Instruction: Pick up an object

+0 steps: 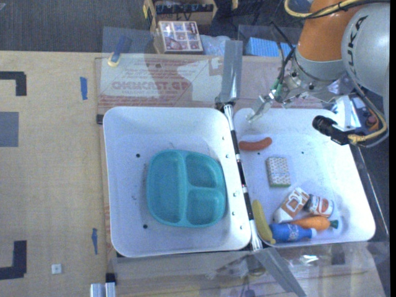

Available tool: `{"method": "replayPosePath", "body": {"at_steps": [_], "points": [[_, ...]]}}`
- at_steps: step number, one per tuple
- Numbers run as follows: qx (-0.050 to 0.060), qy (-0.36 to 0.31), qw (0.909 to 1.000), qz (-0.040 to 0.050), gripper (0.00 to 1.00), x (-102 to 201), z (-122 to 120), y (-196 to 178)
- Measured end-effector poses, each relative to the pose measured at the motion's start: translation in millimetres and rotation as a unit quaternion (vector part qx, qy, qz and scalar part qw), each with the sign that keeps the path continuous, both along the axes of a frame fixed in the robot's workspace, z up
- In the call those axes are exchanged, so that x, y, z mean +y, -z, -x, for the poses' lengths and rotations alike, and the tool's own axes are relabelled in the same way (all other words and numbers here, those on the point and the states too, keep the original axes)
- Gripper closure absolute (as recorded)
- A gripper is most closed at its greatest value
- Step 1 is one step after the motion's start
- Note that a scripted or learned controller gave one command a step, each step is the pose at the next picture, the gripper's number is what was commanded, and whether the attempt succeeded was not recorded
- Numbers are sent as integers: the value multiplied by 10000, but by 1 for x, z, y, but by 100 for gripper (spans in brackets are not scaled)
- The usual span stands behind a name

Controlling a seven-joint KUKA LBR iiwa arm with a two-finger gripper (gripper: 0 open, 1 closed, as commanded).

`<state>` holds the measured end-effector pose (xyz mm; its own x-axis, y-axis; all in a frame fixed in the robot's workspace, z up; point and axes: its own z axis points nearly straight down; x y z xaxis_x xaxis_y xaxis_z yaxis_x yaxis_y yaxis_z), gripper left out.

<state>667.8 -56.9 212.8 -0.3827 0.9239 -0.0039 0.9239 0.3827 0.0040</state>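
Gripper point(258, 111): over right bin's point(362, 190) far-left corner; open or closed, cannot tell.
Sausage point(255, 144): near that corner, just nearward of gripper.
Long axis: runs across the bin, left to right.

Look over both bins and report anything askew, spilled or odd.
Nothing looks spilled or broken. The banana lies wedged along the right bin's inner wall, and the blue bottle, carrot and small carton are heaped together in its near corner. The teal tray sits flat.
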Motion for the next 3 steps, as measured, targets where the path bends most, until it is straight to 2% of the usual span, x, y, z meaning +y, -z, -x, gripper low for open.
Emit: {"method": "replayPosePath", "body": {"at_steps": [1, 2, 3], "points": [[9, 77, 10000, -6, 0, -61, 15, 125], [-8, 79, 10000, -8, 100, -61, 14, 115], [23, 685, 9977, -7, 100, -36, 102, -26]]}}
